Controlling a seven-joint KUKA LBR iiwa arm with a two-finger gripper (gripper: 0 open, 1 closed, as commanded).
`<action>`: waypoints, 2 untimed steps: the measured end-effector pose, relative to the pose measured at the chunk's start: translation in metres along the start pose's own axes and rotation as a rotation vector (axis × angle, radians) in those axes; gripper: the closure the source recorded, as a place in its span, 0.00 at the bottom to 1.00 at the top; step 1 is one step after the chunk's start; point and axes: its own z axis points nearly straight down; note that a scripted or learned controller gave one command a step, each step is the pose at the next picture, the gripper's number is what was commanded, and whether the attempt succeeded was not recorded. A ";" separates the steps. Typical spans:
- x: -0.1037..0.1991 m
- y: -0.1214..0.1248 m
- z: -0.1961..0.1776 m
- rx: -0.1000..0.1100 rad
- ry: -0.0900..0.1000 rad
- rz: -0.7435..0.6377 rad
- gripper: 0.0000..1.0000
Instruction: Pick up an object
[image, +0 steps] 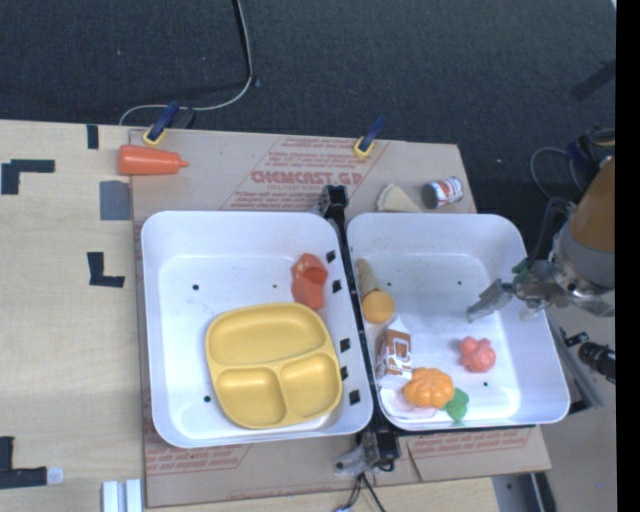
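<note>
Orange pumpkin toy by right bin front | jaws open, holding nothing, above red toy

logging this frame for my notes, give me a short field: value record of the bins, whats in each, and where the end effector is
left bin: yellow divided tray, red cup
right bin: orange ball, small carton, orange pumpkin toy with green piece, pink toy
end effector: over the right bin's right side, above the pink toy, holding nothing
outside bins: orange bottle, small can
</note>
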 end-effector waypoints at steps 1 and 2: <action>-0.002 -0.021 0.108 -0.005 -0.003 0.003 0.00; -0.002 -0.019 0.091 -0.008 -0.003 0.001 1.00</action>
